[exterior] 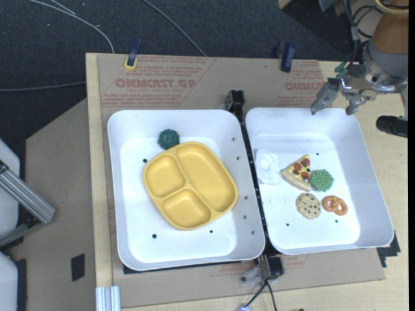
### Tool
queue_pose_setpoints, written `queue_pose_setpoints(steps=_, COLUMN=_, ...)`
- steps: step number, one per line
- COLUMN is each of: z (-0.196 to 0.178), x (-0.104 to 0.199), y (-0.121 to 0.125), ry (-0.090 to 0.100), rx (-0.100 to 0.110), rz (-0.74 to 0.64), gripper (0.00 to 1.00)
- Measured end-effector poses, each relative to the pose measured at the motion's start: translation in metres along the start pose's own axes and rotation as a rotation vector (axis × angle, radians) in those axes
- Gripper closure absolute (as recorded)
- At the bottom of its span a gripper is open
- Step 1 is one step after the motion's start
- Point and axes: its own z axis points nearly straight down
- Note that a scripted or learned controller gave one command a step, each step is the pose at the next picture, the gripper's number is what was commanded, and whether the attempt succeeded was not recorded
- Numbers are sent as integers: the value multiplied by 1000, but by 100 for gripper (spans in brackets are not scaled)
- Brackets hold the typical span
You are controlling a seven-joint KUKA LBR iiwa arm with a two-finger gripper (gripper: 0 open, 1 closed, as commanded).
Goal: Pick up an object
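The hand (pixel 337 100) hangs with its two fingers spread and nothing between them, above the far rim of the right bin (pixel 369 173). Below and slightly left of it, inside that bin, lie a pizza slice (pixel 297 172), a green broccoli piece (pixel 321 179), a cookie (pixel 308 205) and a pretzel (pixel 334 205). Well to its left, a yellow divided plate (pixel 189 184) fills the left bin (pixel 123 173).

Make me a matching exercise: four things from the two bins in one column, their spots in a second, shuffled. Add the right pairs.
Things:
1. yellow tray
2. dark green ball
3. pizza slice
4. pretzel

Places:
A. right bin, beside the cookie
B. middle of the left bin
C. right bin, touching the green broccoli
D. left bin, by the tray's far edge

Pairs: 1-B, 2-D, 3-C, 4-A
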Motion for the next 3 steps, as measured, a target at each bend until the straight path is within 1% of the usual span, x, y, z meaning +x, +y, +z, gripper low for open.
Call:
queue_pose_setpoints(steps=1, z=52, x=-2, y=-10, ry=0, rx=4, rz=1, gripper=0)
queue_pose_setpoints(steps=3, z=144, x=0, y=-15, ry=1, rx=5, rz=0, gripper=0)
